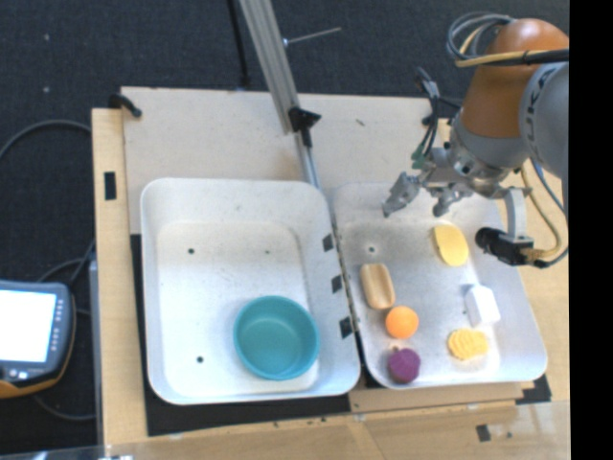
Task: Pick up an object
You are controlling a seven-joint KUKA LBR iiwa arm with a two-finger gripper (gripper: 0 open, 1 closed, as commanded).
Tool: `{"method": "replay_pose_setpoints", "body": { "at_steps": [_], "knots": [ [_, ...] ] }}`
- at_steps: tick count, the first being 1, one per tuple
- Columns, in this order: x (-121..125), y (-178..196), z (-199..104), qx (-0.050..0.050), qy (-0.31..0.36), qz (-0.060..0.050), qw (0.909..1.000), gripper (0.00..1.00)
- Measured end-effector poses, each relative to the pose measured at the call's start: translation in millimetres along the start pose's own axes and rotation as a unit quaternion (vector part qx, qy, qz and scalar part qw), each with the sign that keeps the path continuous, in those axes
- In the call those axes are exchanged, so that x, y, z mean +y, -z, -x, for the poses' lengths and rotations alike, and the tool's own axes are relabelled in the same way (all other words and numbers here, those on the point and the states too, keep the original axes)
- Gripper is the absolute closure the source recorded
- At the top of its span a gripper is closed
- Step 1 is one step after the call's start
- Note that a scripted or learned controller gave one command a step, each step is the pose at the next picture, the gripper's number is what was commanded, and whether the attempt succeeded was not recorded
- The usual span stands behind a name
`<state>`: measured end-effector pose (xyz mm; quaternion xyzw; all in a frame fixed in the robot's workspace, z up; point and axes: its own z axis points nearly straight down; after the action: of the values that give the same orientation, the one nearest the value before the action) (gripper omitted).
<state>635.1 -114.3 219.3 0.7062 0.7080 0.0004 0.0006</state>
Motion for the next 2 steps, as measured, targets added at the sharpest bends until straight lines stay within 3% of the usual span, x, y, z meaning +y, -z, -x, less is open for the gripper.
{"method": "replay_pose_setpoints", "body": {
  "at_steps": [1,2],
  "knots": [
    [0,0,0,0.0,0.0,0.0,1.0,0.0],
    [0,-43,5,-0.001,-0.002,-0.002,1.0,0.0]
  ]
}}
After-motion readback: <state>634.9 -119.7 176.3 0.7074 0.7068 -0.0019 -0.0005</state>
